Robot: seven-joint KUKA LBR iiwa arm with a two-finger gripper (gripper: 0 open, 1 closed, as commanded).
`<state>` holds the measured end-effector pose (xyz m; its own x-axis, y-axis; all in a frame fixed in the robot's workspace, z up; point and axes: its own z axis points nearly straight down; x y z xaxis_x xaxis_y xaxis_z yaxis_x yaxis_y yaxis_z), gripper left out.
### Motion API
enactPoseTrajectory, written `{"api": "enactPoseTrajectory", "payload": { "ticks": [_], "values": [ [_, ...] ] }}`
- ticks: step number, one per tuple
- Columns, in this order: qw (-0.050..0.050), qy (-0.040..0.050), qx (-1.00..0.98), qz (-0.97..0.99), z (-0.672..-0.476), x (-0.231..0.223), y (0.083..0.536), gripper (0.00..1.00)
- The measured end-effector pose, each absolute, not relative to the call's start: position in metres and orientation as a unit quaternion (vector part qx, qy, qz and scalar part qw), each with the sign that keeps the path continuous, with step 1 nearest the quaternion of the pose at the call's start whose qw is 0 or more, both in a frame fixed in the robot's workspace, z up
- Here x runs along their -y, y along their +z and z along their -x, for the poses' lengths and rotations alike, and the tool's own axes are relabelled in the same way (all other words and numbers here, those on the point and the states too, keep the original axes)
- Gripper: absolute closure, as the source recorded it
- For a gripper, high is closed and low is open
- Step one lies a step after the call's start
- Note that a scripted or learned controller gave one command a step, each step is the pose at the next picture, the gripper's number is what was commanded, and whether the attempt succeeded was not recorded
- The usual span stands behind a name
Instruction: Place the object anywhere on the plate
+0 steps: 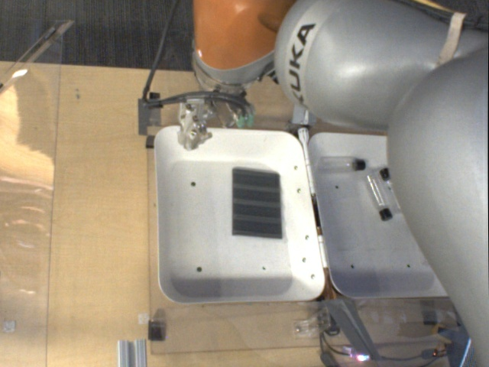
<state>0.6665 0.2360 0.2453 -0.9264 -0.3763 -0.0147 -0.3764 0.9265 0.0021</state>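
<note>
Pincer hangs over the far-left corner of the left shallow white bin; grip state cannot be told, nothing visibly held. Dark ribbed rectangular plate lies mid-bin. Small clear cylinder with dark ends, probably the object, lies in the right white bin. Judged: pickup pending; the arm must cross there.

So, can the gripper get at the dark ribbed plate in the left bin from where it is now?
Probably yes. The gripper hangs over the far left corner of the left bin, and nothing lies between it and the dark ribbed plate, whose top is uncovered.
</note>
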Motion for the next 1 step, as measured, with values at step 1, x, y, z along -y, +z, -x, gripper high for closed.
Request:
{"api": "enactPoseTrajectory", "payload": {
  "ticks": [1],
  "values": [
    [0.004,0.0023,-0.999,-0.037,-0.6698,-0.2355,0.2312,1.00]
  ]
}}
